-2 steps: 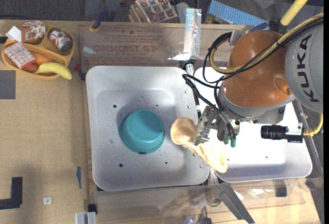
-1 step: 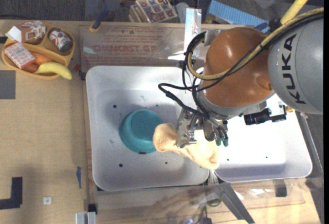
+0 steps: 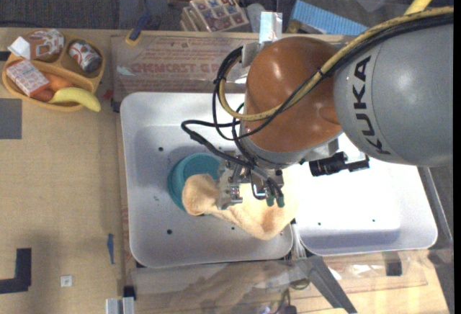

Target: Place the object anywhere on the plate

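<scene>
Looming over everything from the right: big grey arm (image 3: 403, 75) with glossy orange band (image 3: 292, 100), black and yellow cables looped across it. Below, two shallow white bins side by side, smooth hard plastic with rounded corners; left bin (image 3: 144, 132) holding the action, right bin (image 3: 374, 226) partly under the arm. Draped in the left bin, a soft tan cloth (image 3: 238, 212), limp and rumpled, fuzzy-looking, one end lapping onto the teal plate (image 3: 180, 172), the other trailing toward the bin's right wall. Round, rigid, slick-looking plate, mostly covered by cloth and wrist. Right on top of the cloth's middle, the gripper (image 3: 248, 190), metal fingers (image 3: 232, 194) pointing down into the folds. Open or closed on the fabric? Cannot tell from this angle, nor whether any fabric sits between them.

Risks, as a judgement: pinching only a thin fold and losing it on the lift; limp cloth sagging off the plate's edge when released; slippery plate getting dragged or nudged along by the trailing tail; fabric snagging on a fingertip at release.
</scene>
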